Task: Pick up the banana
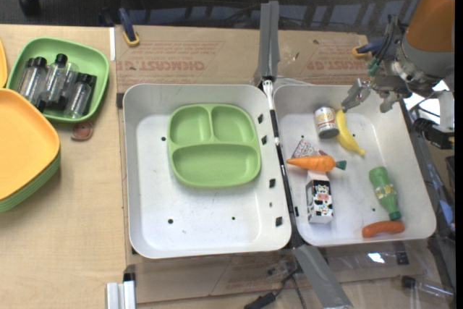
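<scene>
The banana (349,134) is lying in the right bin (412,155), right up against a small can (326,121) with a carrot (312,163) just below. The claw (372,94) hangs over the bin's top edge, spread open, gripping nothing.

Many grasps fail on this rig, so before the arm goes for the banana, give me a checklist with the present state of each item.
1. Banana in the right bin: ok.
2. Banana top unobstructed: ok.
3. Space around banana: not ok, the can touches its left side.
4. Gripper near banana: ok, at the bin's upper edge, above and right of it.
5. Gripper free of load: ok, nothing between its fingers.
6. Carrot apart from banana: ok.
</scene>
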Robot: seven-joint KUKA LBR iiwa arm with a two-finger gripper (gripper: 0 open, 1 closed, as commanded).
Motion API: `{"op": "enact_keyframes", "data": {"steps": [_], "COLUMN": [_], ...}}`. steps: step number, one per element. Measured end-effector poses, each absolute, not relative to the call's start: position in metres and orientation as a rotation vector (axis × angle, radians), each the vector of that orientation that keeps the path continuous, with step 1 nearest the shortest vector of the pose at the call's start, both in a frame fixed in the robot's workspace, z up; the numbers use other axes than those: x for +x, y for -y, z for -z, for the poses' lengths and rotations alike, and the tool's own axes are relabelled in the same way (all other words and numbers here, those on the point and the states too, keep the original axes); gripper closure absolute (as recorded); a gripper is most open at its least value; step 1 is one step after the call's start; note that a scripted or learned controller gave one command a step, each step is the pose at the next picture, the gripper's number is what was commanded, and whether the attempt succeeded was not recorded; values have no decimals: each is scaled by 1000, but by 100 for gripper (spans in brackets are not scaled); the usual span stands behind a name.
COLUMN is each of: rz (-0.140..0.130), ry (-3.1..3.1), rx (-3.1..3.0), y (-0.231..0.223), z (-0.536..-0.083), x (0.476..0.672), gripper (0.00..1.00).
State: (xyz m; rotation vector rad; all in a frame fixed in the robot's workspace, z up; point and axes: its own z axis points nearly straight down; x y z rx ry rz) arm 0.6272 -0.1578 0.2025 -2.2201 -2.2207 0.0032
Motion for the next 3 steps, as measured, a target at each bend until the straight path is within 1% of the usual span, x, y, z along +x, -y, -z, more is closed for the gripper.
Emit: {"op": "enact_keyframes", "data": {"steps": [1, 2, 3], "rz": [1, 1, 2], "ry": [2486, 2667, 2669], "rx": [-1923, -1668, -1672], "y": [210, 218, 218], "z": [-101, -93, -103], "x": [622, 635, 636], "gripper": [0, 0, 100]}}
